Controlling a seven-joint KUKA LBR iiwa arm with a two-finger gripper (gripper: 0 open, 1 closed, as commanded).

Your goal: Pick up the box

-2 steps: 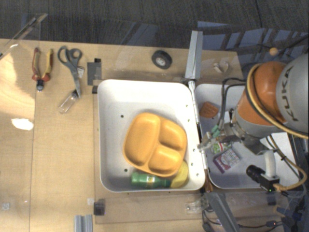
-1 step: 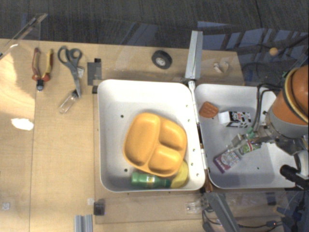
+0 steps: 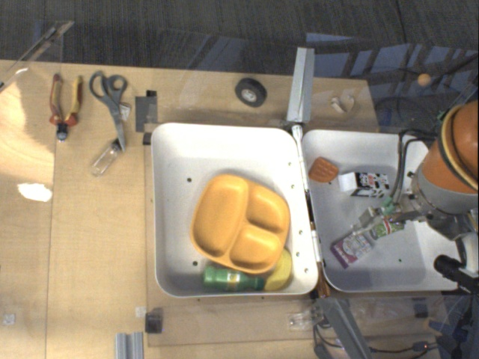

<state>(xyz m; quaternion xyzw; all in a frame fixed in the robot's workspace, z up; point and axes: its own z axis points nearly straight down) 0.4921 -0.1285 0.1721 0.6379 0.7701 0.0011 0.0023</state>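
My pincer (image 3: 385, 219) hangs low in the right bin (image 3: 329, 271), at the near-right side. I cannot tell its state, nor whether it touches the crumpled packet (image 3: 358, 239) beneath it. The box (image 3: 365, 182) lies flat toward the bin's far side, just left of my wrist, long axis running left to right. My judgement: shift far and slightly left.

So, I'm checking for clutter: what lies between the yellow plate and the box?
In the camera view, just the bins' adjoining walls and bare floor before the box; the orange piece lies slightly off that line.
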